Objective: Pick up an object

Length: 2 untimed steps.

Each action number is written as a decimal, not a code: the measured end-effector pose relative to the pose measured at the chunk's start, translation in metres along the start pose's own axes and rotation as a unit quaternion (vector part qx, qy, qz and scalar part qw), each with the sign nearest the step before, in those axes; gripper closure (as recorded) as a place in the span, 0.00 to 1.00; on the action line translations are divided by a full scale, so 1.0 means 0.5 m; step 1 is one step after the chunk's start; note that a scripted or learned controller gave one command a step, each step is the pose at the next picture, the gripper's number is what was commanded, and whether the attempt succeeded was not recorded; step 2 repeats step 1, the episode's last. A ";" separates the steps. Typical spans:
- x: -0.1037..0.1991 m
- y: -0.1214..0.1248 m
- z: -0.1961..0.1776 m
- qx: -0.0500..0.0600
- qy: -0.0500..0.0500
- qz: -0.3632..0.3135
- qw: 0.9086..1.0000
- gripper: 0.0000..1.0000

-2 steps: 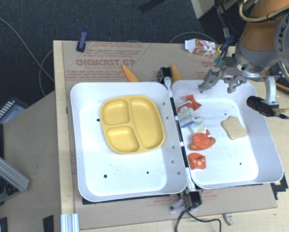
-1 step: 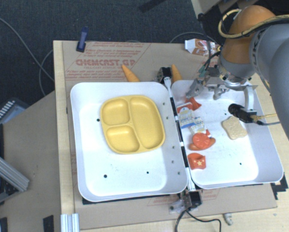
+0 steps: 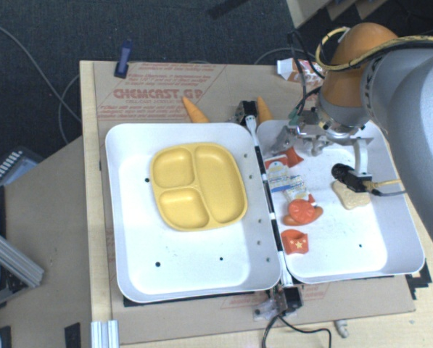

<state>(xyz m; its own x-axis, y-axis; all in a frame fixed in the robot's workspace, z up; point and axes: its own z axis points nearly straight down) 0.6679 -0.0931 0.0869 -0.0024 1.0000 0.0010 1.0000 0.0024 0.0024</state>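
Note:
The right bin (image 3: 361, 252) holds a small red piece (image 3: 293, 157) near its far left corner. A white and blue packet (image 3: 284, 183) lies just in front of that piece. Further forward lie a red tomato-like toy (image 3: 303, 211) and a red cut piece (image 3: 296, 242). A tan flat piece (image 3: 354, 196) rests toward the bin's middle. My gripper (image 3: 301, 133) hangs low over the far left corner of the right bin, just above and behind the small red piece. Nothing can be made out between its tips.
In the left bin (image 3: 129, 238) sits a yellow divided plate (image 3: 199, 185). Behind the bins, on the cardboard, lie an orange carrot-like toy (image 3: 194, 111), another orange piece (image 3: 263, 110) and a small dark item (image 3: 245, 111). A blue object (image 3: 122, 59) sits at the board's far left edge.

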 end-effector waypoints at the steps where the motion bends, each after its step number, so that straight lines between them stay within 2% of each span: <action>1: 0.001 0.001 -0.020 -0.001 0.000 0.000 1.000 1.00; 2: 0.001 0.001 -0.020 -0.001 0.000 0.000 1.000 1.00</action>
